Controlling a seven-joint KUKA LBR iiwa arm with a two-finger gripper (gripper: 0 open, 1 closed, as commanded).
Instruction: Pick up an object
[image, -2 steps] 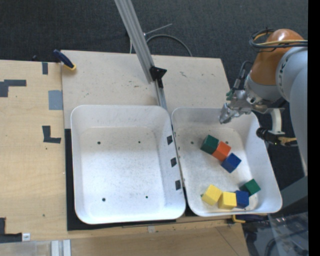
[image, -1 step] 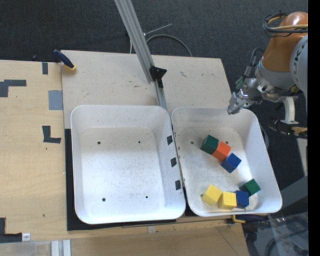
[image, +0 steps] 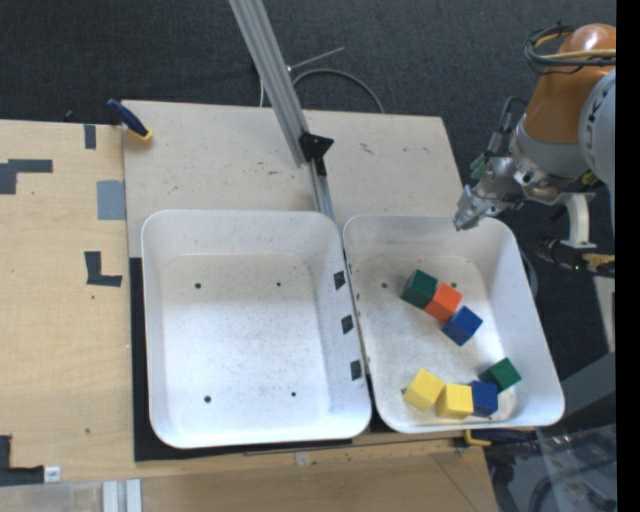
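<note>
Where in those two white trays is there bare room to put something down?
The left shallow white bin has open floor wall to wall. In the right white bin, the strip along the divider is free; small coloured cubes crowd its middle and near right corner.

The pale wooden desk carries two shallow white plastic bins side by side, the left bin touching the right bin. A black mat lies under them. A blue-and-yellow clamp sits at its far left corner.
</note>
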